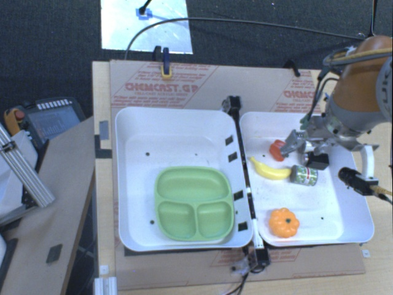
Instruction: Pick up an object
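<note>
Reaching in from frame right, arm (362, 85) bends low over right bin (356, 223); gripper (307, 145) above green can (304, 175); jaws' state indiscernible.

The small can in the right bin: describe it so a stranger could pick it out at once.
Look in the right-hand white bin, the one without the green divided tray. Near its middle, just right of the yellow banana, lies the can on its side. It is the only green-labelled cylinder; its neighbours are a round orange pumpkin and a small red item.
</note>
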`<state>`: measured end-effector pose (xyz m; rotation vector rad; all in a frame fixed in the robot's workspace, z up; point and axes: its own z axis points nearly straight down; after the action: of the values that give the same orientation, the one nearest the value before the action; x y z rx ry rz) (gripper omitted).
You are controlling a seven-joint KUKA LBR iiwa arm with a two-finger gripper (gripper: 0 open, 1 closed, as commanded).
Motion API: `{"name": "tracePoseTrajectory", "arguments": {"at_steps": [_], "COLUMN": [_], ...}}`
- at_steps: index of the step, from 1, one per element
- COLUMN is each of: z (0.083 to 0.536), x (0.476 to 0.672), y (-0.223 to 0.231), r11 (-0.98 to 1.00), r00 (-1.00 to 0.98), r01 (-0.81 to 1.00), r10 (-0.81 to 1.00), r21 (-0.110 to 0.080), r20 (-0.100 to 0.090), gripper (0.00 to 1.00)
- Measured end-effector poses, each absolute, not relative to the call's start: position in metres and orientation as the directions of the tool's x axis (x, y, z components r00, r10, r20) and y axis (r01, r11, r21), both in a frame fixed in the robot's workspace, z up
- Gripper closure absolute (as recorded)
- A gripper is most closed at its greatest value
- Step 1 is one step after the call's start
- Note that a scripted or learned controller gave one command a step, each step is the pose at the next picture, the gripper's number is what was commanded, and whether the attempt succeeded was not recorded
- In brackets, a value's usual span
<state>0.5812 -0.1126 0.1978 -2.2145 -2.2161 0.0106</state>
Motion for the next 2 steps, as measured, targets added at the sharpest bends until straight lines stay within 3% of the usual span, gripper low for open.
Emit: {"name": "tracePoseTrajectory", "arguments": {"at_steps": [1, 2], "z": [0.204, 0.141], "x": [0.584, 0.585], "y": [-0.112, -0.114], "r11": [0.003, 0.001], "r00": [-0.003, -0.001], "r01": [1.000, 1.000], "r10": [1.000, 1.000], "r21": [0.001, -0.003], "r20": [0.000, 0.001], "gripper": [0.00, 0.00]}}
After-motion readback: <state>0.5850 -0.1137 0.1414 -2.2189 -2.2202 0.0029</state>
